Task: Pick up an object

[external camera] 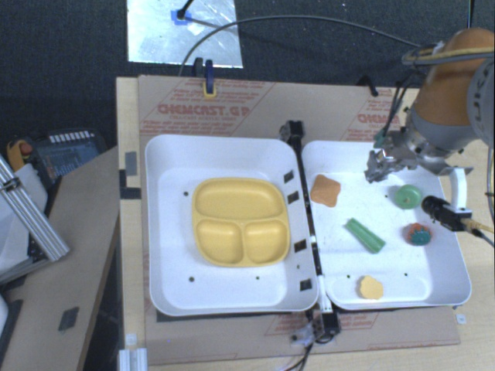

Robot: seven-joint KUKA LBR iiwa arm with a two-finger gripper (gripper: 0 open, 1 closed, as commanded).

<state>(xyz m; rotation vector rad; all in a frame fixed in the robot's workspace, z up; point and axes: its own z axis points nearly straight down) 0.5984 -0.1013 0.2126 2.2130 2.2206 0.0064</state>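
Note:
The right bin (441, 280) holds several small objects. An orange flat piece (326, 191) lies near its left wall. A green stick (364, 235) rests slantwise in the middle. A yellow lump (370, 287) sits near the front. A green round piece (407, 198) and a red-and-teal piece (418, 234) lie toward the right. My gripper (377, 165) hangs over the bin's back part, left of the green round piece and apart from it, with nothing seen in it.
The left bin (166, 207) carries a yellow divided tray (239, 221). A black divider strip (303, 215) runs between the bins. A black fixture (442, 212) juts in at the right bin's right wall. Cables arc over the back of the bench.

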